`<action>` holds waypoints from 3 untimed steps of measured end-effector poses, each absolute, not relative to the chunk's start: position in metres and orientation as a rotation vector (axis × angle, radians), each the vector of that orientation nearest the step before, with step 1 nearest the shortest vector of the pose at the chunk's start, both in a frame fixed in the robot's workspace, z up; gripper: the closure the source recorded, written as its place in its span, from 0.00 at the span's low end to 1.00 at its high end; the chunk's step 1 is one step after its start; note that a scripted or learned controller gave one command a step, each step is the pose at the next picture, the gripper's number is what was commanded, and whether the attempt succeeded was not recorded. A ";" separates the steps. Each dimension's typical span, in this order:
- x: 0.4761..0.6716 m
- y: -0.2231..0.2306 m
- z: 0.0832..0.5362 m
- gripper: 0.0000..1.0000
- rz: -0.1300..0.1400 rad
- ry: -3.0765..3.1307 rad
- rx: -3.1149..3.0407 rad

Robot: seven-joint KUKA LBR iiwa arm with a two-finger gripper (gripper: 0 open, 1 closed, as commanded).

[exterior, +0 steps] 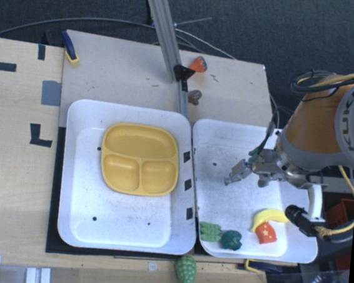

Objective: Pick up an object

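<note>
- Grey KUKA arm with orange band came in from 3 o'clock, wrist over the right shallow white bin.
- Two-finger gripper hung above the bare middle of that bin, pointing toward 8 o'clock – nothing between its fingers; whether they were spread or pressed together I could not tell from this angle.
- Pickable items sat along the right bin's 6 o'clock edge, well apart from the gripper:
- green lumpy plastic toy at the 7 o'clock corner, touching a darker teal lumpy toy just beside it
- yellow banana-shaped toy toward 5 o'clock, with a small red-orange block touching its lower side
- Left shallow white bin held a yellow three-compartment plastic plate, sitting toward 12 o'clock of that bin, flat, compartments bare.
- Outside the bins: a green bumpy grape-like toy lay on the bench at 6 o'clock, just below the seam between the two bins.
- Grey metal rail ran from 12 o'clock down to the seam – a small orange-red object and a small brownish object sat just beside it on the board.
</note>
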State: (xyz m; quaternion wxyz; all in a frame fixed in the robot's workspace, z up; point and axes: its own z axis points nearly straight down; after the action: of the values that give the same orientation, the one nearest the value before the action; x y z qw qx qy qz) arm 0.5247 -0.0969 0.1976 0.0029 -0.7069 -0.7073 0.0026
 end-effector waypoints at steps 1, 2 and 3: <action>0.525 -0.100 0.134 0.00 0.009 -2.218 -2.216; 0.525 -0.100 0.088 0.00 0.002 -2.223 -2.220; 0.525 -0.099 0.099 1.00 0.002 -2.222 -2.218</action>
State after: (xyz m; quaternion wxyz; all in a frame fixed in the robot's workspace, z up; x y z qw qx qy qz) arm 0.5248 -0.0990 0.0991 0.0012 -0.7065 -0.7077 0.0005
